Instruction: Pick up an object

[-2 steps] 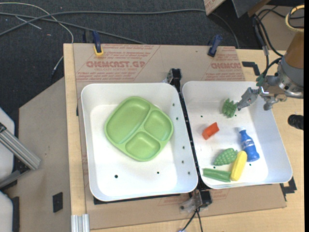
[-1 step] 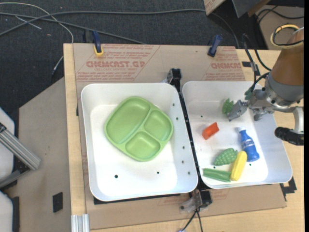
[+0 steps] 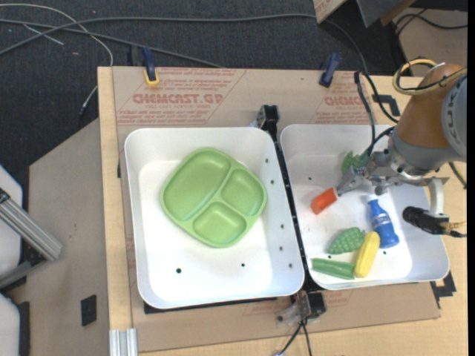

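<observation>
The tool (image 3: 355,185) hangs beside the orange block (image 3: 323,199); I cannot tell its grip. Drop straight down.

The single camera is fixed above the bench (image 3: 223,87) and looks down at a slant. It stands far enough to take in both white bins, the left bin (image 3: 148,221) and the right bin (image 3: 423,258), with some dark floor (image 3: 52,87) beyond. The arm (image 3: 427,121) enters from the right edge.
</observation>
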You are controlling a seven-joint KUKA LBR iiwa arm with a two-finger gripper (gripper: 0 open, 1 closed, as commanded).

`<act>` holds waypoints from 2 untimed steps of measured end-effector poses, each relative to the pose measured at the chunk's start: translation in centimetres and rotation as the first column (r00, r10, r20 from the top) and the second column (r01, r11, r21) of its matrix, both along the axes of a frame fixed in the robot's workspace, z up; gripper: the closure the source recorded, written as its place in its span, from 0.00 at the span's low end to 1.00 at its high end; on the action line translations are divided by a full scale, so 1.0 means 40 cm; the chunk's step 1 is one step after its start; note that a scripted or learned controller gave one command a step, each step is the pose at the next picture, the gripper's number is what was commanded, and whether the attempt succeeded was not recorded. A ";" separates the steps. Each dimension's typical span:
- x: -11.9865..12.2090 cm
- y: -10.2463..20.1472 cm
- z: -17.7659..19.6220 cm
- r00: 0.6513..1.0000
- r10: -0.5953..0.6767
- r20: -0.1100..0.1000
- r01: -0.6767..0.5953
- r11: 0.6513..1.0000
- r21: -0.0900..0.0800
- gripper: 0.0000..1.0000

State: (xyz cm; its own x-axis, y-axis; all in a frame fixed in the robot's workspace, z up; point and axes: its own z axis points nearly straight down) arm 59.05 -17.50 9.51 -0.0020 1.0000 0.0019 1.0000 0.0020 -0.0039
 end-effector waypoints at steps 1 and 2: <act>0.002 -0.001 0.035 1.000 -0.002 0.005 0.002 1.000 -0.001 1.00; -0.008 0.014 0.184 1.000 -0.001 0.007 0.001 1.000 -0.003 1.00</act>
